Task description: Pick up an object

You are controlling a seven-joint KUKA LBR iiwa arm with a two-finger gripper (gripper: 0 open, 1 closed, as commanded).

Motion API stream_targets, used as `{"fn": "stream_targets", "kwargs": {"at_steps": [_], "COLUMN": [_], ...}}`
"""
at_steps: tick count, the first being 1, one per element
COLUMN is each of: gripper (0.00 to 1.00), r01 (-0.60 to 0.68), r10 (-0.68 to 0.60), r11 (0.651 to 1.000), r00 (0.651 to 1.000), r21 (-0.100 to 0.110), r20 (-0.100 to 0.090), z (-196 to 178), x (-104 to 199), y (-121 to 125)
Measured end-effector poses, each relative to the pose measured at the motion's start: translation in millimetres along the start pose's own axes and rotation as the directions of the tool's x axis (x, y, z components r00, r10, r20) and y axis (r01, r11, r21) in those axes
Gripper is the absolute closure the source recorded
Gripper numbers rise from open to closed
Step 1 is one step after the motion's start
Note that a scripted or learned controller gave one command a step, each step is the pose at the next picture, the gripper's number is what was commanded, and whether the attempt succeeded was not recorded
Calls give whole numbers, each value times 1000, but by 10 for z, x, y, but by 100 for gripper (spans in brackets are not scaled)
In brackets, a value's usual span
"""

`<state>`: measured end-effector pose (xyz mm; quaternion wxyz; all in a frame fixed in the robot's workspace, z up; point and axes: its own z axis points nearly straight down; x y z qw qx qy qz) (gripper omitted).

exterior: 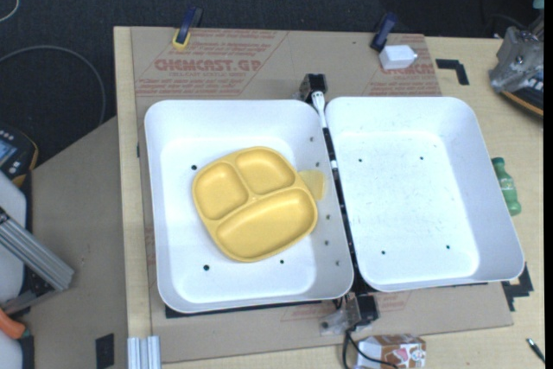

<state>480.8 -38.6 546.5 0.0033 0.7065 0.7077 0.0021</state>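
Tool (521,65) sits at the counter's far right edge, whether open or closed unclear; yellow divided plate (255,203) lies flat in the left bin (173,143).

A lab bench (259,56) — clamped board, two white bins (173,272), loose cables (52,56).

Glossy yellow plastic divided plate (254,204) in smooth white plastic bin (168,255) on matt cardboard (259,56).
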Motion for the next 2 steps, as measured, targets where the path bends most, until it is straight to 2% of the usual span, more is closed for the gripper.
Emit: {"fn": "stream_targets", "kwargs": {"at_steps": [1, 2], "gripper": [100, 100], "r01": [-3, 10], "r10": [3, -10], "r11": [1000, 1000], "r00": [1000, 1000], "r21": [17, 13], "r20": [-2, -4], "z": [920, 1183], "x": [41, 1099], "y": [-27, -29]}}
